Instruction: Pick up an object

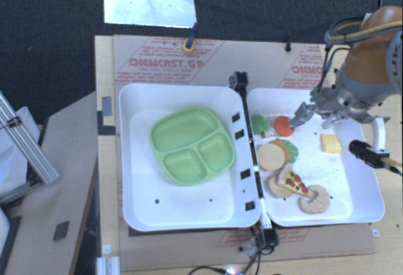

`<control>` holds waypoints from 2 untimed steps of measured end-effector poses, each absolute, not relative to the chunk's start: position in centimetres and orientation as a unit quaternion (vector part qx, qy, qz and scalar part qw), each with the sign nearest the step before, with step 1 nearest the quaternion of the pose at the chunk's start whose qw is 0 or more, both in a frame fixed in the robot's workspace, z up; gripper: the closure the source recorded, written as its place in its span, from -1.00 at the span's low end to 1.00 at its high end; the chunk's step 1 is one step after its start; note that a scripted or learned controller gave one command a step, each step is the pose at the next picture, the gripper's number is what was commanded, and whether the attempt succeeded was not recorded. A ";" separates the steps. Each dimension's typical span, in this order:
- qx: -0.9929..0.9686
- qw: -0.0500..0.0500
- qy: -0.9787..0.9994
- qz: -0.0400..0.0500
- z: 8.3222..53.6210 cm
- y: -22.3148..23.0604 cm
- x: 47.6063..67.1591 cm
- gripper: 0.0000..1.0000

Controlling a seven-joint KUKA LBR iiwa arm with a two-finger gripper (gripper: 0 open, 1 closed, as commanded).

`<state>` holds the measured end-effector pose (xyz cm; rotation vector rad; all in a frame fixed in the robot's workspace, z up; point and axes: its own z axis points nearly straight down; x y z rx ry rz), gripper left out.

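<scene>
A grey robot arm with an orange band [376,47] reaches in from the right over the right-hand shallow white bin [362,195], its two-finger gripper [301,116] hanging low at the bin's upper middle; whether it is open or closed cannot be told from this slanted overhead angle, and nothing can be seen held in it. The gripper's grey tip sits just beside a small red round toy [283,126], possibly touching it, though contact is not clear. A green leafy toy piece [260,124] lies just left of the red one. Below them rest a tan round bun-like disc [272,156] with a green frill at its edge, a toy pizza slice [295,184] and a beige round cookie-like piece [313,199]. A yellow cheese-like block [330,143] lies apart near the right side, close to a black fitting on the arm [365,152]. The left-hand white bin [135,198] holds a light green plastic compartment tray [191,145]. The arm's upper body is cut off by the frame's right edge.
</scene>
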<state>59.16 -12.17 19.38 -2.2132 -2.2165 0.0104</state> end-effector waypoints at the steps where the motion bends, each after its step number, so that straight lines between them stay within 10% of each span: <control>1: -0.706 -0.001 -0.708 -0.001 20.1 -12.2 59.5 -1.00; 2: -0.707 0.001 -0.708 0.000 15.9 -12.1 59.5 -1.00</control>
